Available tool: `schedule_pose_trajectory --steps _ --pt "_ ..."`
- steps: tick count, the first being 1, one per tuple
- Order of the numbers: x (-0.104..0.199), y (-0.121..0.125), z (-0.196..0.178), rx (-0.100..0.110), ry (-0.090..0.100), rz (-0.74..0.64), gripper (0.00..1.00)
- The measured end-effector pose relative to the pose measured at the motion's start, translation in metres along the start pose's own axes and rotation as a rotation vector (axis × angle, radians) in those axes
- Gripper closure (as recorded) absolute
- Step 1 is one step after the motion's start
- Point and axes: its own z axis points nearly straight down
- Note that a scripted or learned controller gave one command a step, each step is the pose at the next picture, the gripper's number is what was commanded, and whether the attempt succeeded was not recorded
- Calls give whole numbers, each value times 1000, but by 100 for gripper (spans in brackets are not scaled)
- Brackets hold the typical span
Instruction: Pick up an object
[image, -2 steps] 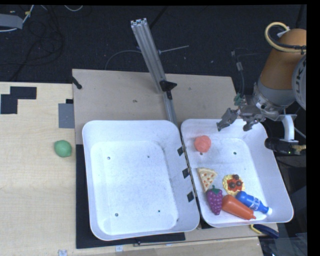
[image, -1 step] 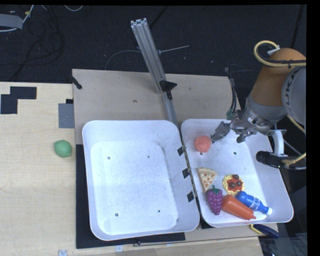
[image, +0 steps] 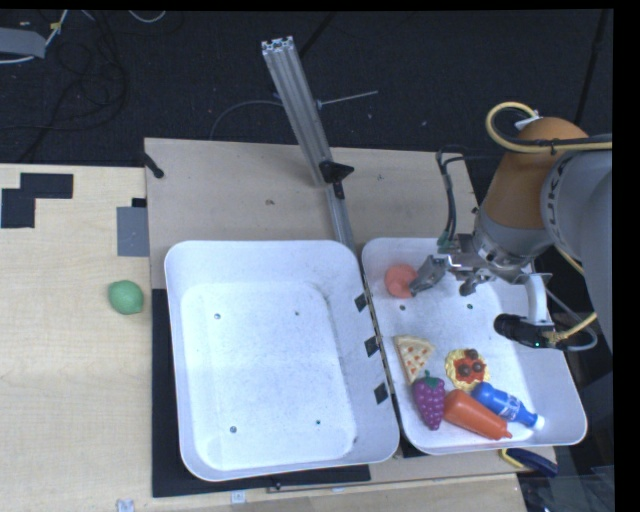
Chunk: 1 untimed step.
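Note:
In the right bin (image: 560, 385), my gripper (image: 448, 281) hangs low over the far end, open, with nothing between its fingers. Its left fingertip (image: 429, 277) is right beside a small pink-red round toy (image: 399, 280) near the bin's far left wall; I cannot tell whether they touch. Toward the near end lie a pizza slice (image: 413, 354), purple grapes (image: 429, 400), an orange carrot (image: 476, 416), a blue bottle (image: 505, 405) and a red-and-yellow toy (image: 466, 368).
The left bin (image: 190, 270) stands beside the right one. A green ball (image: 126, 297) rests on the bench to the far left. A slanted aluminium bar (image: 305, 110) rises behind the bins. Black clips (image: 372, 345) sit on the shared rim.

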Motion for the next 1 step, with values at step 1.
schedule_pose_trajectory --steps 1 --pt "1 -1 37 -1 0 0 0"
